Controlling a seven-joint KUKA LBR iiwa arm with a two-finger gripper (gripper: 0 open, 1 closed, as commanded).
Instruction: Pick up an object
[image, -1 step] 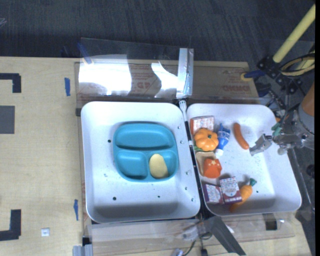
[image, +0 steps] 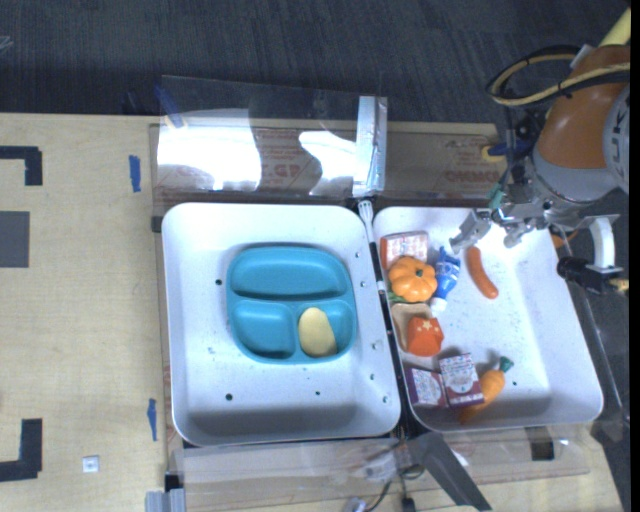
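**Objects crowd the right bin, jaws spread and holding nothing**

Objects for picking sit in the right bin (image: 560, 330), mostly along its left side, below and left of the jaws (image: 492, 230). Jaws hang over the bin's upper part, fingers spread wide, nothing between them. Grey arm (image: 580, 150) with orange band comes in from the upper right, black and yellow cables looped above it.

Closest item: red-orange sausage-shaped piece (image: 482, 273), lying just below the jaws, slanted, apart from the fingers. Left of that, a small blue-and-white bottle-like item (image: 445, 277), tilted, touching the orange pumpkin (image: 412, 279). Red-and-white packet (image: 404, 245) sits above the pumpkin, partly under it. Further down from the jaws: red tomato-like piece (image: 425, 335) on a tan holder, then another printed packet (image: 458, 378) and a carrot (image: 489, 385) with green top near the bin's bottom edge; the two touch.

Left bin (image: 190, 300) is well to the left of the jaws. It holds a blue divided tray (image: 270, 275) with a yellow lemon-like piece (image: 317, 331) in its lower right compartment. Both bins rest on the counter (image: 70, 300), which carries black and blue tape marks. Clear plastic sheet (image: 270, 150) stands behind the left bin.
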